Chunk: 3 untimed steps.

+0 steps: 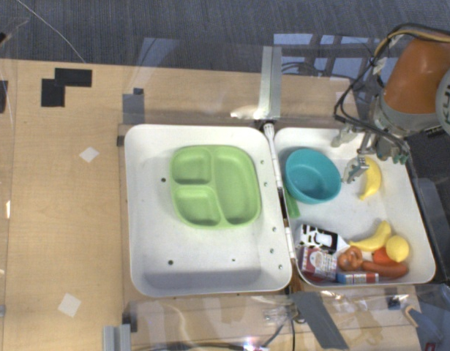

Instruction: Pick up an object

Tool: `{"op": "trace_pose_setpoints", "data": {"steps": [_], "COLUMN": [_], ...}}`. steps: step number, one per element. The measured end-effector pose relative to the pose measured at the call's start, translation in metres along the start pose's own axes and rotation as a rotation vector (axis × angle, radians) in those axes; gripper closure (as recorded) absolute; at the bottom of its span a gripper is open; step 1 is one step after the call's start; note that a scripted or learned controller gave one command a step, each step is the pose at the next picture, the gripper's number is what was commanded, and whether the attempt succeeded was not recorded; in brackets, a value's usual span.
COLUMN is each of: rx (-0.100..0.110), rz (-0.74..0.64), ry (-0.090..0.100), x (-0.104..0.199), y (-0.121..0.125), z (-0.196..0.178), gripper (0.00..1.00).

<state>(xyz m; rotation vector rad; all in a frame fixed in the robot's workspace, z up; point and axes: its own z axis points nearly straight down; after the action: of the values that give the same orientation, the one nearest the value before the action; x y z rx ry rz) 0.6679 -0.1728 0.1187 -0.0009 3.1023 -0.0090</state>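
End effector [361,165] over a yellow banana [371,180], finger state unclear, partly masked by cabling

Wood bench [56,218] w/ two white bins [148,269] side by side

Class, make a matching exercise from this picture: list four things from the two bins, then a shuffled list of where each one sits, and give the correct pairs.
Things:
1. green divided plate
2. teal bowl
3. lone banana
4. orange ball

Places:
A. right bin, near right corner
B. left bin, middle
C. right bin, far left part
D. right bin, just right of the bowl, under the gripper

Pairs: 1-B, 2-C, 3-D, 4-A
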Motion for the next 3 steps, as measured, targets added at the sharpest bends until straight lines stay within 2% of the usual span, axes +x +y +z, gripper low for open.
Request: {"op": "trace_pose_setpoints", "data": {"steps": [1, 2, 3], "rx": [0.0, 0.001, -0.001], "rz": [0.059, 0.26, 0.218], "ry": [0.042, 0.029, 0.028], "x": [0.001, 0.067, 0.012], "y": [0.01, -0.035, -0.016], "z": [0.03, 0.028, 0.03], "gripper": [0.0, 0.0, 0.0]}}
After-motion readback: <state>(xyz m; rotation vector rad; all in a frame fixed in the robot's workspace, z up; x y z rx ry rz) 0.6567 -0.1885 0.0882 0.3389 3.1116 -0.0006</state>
